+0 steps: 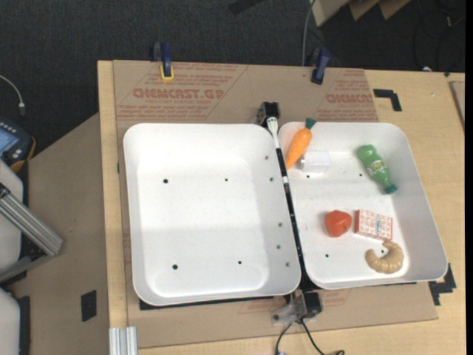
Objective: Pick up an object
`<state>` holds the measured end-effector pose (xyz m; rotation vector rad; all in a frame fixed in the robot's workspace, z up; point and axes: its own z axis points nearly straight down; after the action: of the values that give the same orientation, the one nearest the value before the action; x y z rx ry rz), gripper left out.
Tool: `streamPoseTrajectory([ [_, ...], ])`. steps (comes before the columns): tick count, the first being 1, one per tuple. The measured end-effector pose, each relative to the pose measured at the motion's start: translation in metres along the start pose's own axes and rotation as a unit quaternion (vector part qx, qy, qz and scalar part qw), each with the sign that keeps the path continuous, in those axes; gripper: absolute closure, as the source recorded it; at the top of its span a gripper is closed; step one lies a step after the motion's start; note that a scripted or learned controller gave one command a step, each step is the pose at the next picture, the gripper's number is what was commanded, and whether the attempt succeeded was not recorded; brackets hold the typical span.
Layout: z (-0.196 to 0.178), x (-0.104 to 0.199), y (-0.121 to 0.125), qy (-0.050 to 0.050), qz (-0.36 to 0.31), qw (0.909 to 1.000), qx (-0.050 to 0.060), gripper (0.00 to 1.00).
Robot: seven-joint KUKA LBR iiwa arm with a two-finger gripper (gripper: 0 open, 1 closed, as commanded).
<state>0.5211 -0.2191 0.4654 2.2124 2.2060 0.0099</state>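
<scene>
Nothing is being lifted yet, as far as I can judge: every object is lying loose in a bin, so the whole pick is still ahead, and I cannot tell how the jaws are standing.

The desk (111,198), topped with brown printed board, is carrying the two white bins side by side. The left bin (148,220) is sitting bare. The right bin (425,220) is holding all the candidates. A toy carrot (298,146) is leaning close against the dividing rim at the far corner, with a small clear piece (316,162) just beside it. A green bottle (376,168) is lying tilted toward the far right side. Nearer the front, a red rounded object (338,223) is resting just beside a pink patterned packet (375,225), and a tan curved piece (387,259) is lying just in front of the packet.

The crowding there looks like the likeliest hindrance; the bottle is lying well apart from the rest.

Two blue clamps (165,59) are gripping the board's far edge.
</scene>
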Motion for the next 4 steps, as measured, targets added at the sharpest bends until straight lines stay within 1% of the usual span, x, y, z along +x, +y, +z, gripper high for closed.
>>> streamPoseTrajectory([
  [1,-0.077,0.005,-0.042,0.001,-0.001,1.0000,0.001,0.00],
  [2,-0.082,0.005,-0.039,0.001,-0.002,1.0000,0.004,1.00],
  [3,0.021,0.027,-0.043,0.006,-0.002,0.9999,0.013,1.00],
  [4,0.163,0.082,-0.046,0.007,-0.004,0.9998,0.016,1.00],
])
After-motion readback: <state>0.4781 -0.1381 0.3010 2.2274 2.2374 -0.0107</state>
